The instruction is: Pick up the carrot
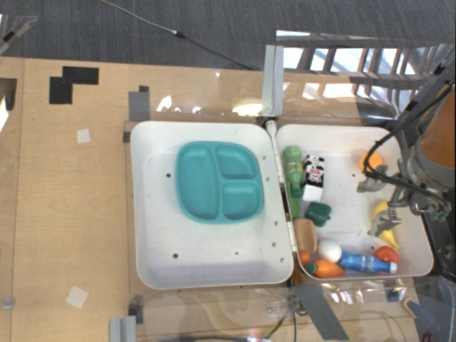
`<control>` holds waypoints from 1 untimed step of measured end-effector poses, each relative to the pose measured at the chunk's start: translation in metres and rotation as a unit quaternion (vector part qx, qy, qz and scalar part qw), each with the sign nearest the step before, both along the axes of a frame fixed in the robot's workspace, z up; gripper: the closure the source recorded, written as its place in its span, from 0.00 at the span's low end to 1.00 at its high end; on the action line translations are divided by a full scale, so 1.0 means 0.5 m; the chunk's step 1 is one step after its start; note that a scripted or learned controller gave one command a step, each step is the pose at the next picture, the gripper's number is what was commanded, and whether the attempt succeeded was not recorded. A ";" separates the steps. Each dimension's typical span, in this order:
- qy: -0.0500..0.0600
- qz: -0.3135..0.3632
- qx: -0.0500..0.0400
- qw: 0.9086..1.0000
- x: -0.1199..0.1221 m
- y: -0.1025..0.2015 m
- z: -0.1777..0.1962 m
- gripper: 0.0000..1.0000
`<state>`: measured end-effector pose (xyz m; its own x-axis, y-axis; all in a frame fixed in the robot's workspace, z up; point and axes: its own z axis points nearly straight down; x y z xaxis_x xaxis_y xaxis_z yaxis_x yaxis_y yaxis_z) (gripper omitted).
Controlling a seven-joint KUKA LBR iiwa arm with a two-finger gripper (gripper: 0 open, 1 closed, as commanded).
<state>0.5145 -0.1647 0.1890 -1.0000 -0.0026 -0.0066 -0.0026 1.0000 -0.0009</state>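
Carrot lying apart from the gripper
The small orange carrot (327, 268) is sitting in the right bin's near corner; the gripper (385, 212) is hovering up-right, its grip state unclear.

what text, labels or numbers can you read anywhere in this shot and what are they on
No text reads clearly anywhere.
The black-and-white carton in the right bin: printed pattern, any lettering too small to read.
The blue bottle near the carrot: label too blurred to read.
The black square markers on the bench: plain shapes, no characters.
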 end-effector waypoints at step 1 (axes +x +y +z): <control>-0.006 0.038 -0.002 0.999 0.003 -0.039 -0.197 0.00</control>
